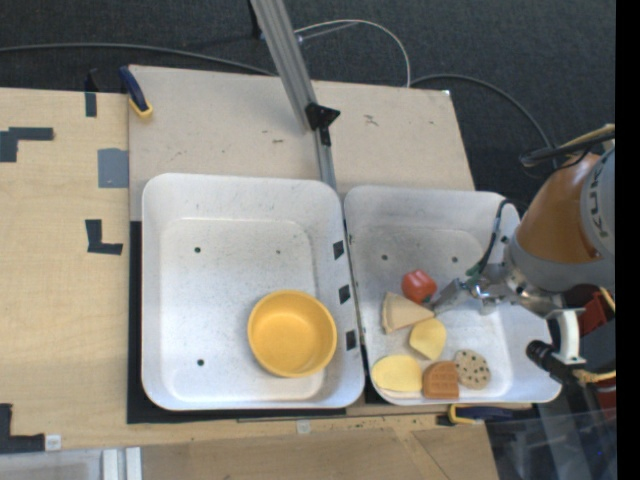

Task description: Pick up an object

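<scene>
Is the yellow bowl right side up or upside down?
Right side up. The yellow bowl in the left bin shows its open inside and rim, with nothing in it.

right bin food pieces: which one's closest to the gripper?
The red piece, the only red one. It lies just left of the gripper, at the top of the cluster; the pale wedge sits below it, the rest nearer the front wall.

I see the table [60, 268] carrying the left bin [160, 268] and right bin [400, 208], touching side by side.

The grey arm [560, 233] reaches in from the right, its pincer [462, 291] held low.
</scene>
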